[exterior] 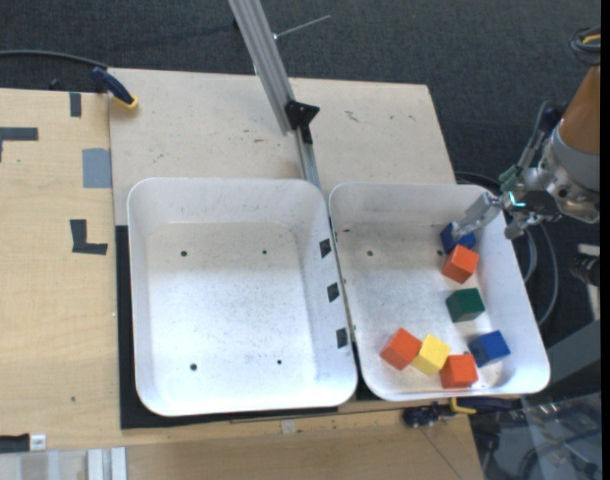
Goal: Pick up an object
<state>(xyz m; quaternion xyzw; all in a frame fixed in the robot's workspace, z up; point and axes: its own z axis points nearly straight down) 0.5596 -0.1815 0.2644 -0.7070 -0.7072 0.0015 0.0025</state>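
- The gripper [495, 218] hangs over the upper right corner of the right bin [385, 203], its fingers slanting down to the left; whether they are apart or together cannot be told from this angle.
- Just under the fingertips lies a blue block [453, 236], partly hidden by them; nothing can be seen clamped between the fingers.
- An orange cube [462, 262] sits touching the blue block on its lower side.
- Below that, a dark green cube [465, 303] rests near the right wall of the bin.
- Further down, a second blue cube [489, 347] lies by the lower right corner.
- Along the bin's front edge, three blocks cluster together: an orange cube [400, 349], a yellow cube [431, 354] touching it, and another orange cube [458, 370] beside the yellow one.
- The left bin [235, 298] stands alongside, its rim touching the right bin's.
- The arm's orange band [591, 118] shows at the right edge, above the grey wrist [570, 173].
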